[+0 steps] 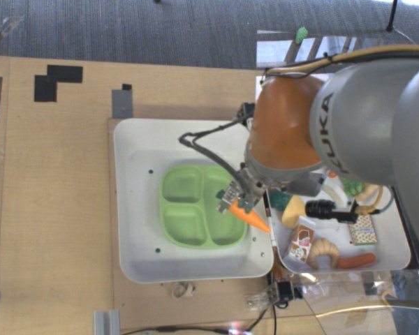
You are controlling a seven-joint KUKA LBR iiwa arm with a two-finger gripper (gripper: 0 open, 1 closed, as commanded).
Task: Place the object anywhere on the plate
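Two white bins are noted side by side on the table (49,208). A green plate (185,208) with three compartments is seated in the left bin (136,257) and is taken as the reference.

Writing: "KUKA" is read on the grey arm (377,117), up and to the right of the plate, the letters running along the link beside the orange band (286,124). A small printed box (302,241) and a checked packet (363,230) are seen right of the plate in the right bin (398,257); their print is too small to be read.

Tool (239,202): positioned over the plate's right rim and closed on the carrot (255,219). Orange is seen on either side of it. The carrot is held at its thick end, which lies over the plate's right edge, and its tip is pointed away from the plate, down and to the right, toward the wall between the bins.

Hard to make out: the tool is small and blurred. Much of the right bin is covered by the arm. A croissant (327,250) and a sausage (356,261) are made out well right of the plate; the other items beside them are partly hidden and are not identified.
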